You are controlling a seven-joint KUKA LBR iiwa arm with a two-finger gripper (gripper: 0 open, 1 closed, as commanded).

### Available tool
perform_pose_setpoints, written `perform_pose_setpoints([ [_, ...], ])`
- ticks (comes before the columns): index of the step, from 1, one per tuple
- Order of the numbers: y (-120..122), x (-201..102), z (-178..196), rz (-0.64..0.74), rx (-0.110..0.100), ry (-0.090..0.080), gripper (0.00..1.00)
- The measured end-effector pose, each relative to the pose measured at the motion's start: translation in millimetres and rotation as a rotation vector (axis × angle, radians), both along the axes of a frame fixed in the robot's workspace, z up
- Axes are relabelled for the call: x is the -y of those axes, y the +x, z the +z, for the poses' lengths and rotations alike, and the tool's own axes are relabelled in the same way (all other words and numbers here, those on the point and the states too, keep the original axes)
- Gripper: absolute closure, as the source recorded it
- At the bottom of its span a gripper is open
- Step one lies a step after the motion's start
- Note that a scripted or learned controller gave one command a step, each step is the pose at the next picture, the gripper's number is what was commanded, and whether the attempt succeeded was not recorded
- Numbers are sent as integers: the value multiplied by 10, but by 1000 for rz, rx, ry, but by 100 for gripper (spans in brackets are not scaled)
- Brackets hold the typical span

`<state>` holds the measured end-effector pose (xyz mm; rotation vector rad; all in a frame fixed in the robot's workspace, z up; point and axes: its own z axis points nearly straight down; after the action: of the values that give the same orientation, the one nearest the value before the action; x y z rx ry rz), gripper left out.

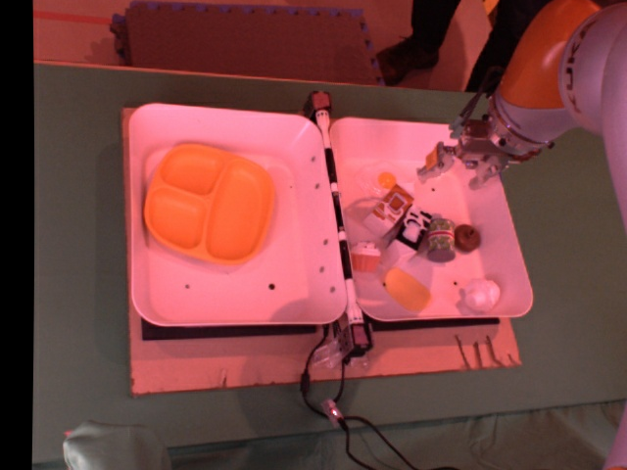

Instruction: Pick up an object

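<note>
- We see the jaws spread open with nothing between them; the gripper (pixel 460 164) hangs over the upper part of the right bin (pixel 514 262).
- The objects lie below and left of the jaws, apart from them: a small orange piece (pixel 388 179), a carton (pixel 395 205), a jar (pixel 440 240) and a brown ball (pixel 466 237).
- Nearer the front edge we find a cup (pixel 364 257), a yellow bottle (pixel 408 284) and a white lump (pixel 480 294).
- An orange tray (pixel 209 204) sits in the left bin (pixel 294 292).
</note>
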<state>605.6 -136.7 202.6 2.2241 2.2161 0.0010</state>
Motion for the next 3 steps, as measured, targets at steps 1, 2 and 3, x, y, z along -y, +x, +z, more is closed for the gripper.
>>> perform_pose_setpoints([
  [1,0,0,0,0,0,0,0],
  [2,-33,84,-570,-2,-4,-1,0],
  [3,-5,100,-912,0,9,-3,0],
])
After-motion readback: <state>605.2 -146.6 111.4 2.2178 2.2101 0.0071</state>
